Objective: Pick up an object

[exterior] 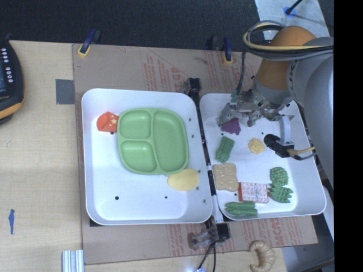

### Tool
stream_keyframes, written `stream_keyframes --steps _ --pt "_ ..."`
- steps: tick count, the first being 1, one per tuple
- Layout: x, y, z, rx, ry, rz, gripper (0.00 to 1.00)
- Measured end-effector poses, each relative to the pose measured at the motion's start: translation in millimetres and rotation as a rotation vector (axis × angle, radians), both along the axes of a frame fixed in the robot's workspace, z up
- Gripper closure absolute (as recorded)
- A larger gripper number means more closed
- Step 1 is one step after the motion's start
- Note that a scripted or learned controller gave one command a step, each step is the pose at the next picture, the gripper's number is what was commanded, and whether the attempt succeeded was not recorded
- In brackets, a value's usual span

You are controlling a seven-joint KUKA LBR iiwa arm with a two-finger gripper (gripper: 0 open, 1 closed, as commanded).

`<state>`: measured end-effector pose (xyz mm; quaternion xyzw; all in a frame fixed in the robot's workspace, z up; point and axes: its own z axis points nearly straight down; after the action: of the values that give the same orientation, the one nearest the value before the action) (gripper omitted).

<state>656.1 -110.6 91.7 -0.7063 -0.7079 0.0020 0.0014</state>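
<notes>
Camera view: the tool point(238, 115) hangs low over the purple piece point(230, 127); its opening and grip cannot be told

Grey arm point(315, 67) casing; orange band point(283, 58) above wrist; black-and-yellow cable point(255, 35) looped around; grey metal gripper point(241, 113) hardware.

In the left bin point(96, 203) we find open floor along the near side and left edge; the green divided plate point(153, 139) fills its middle, with a yellow piece point(183, 179) touching its near corner. The right bin point(309, 203) is crowded: cracker point(225, 176), green pieces point(279, 185) and red-white block point(253, 192) cluster near its front, leaving small gaps between.
</notes>
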Motion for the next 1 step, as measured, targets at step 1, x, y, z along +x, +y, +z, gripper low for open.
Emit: stream_keyframes --steps 1 --pt "1.2 -0.5 13.0 -0.001 -0.003 0.001 1.00"
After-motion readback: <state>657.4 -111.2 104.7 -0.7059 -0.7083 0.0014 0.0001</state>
